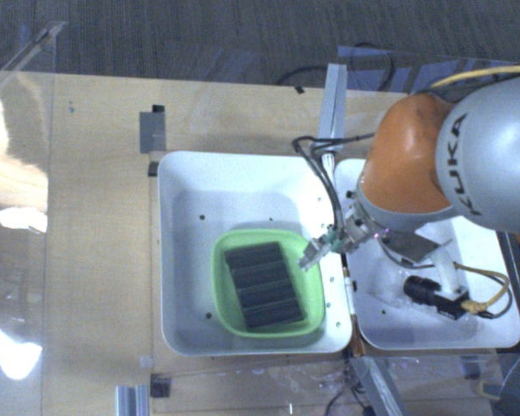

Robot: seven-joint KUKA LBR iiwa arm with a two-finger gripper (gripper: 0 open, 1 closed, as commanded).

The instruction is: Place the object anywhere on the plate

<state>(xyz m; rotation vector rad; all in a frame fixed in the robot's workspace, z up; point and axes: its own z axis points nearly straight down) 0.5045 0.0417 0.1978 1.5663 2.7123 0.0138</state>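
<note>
We see the dark ridged object (262,285) lying flat on the green plate (224,277), low in the left bin (182,232). The gripper (314,256) sits just right of the plate's upper right rim; we cannot tell its fingers' state

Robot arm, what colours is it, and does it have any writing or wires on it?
The big rounded arm is shiny grey with an orange band above the wrist. Black letters spell KUKA on the grey shell. Thin black cables run down to the small metal gripper.
</note>
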